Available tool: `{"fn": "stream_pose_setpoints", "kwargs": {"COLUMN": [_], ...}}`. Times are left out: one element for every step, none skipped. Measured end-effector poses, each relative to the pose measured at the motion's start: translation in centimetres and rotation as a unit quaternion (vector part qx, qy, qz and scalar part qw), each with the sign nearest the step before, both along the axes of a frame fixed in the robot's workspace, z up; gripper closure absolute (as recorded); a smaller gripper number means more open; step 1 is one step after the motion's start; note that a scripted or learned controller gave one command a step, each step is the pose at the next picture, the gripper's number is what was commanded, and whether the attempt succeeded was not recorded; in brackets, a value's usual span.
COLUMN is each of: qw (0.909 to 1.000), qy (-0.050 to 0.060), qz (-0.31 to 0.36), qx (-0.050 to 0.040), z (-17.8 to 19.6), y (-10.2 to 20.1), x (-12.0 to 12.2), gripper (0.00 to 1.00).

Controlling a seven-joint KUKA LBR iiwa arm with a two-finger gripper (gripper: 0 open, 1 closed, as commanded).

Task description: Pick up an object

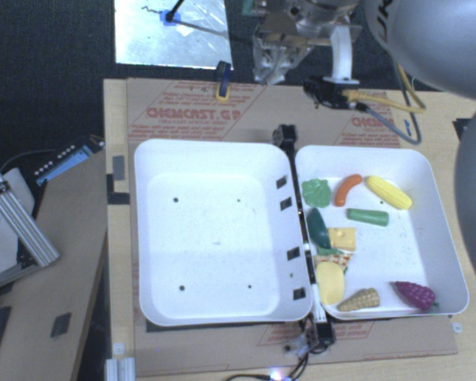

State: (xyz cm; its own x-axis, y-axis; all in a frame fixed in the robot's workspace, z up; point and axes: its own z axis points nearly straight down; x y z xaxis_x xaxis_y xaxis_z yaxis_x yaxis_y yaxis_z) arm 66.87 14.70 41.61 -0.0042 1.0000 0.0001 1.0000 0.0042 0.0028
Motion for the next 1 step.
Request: {"fn": "stream_pose_setpoints", "kwargs": {"qw": [1.0], "qy": [0.0], "qz": [0.0], "qx": [0.0], "z": [0.79], "y": [0.88], "x": [0.01], "gripper": [1.0]}}
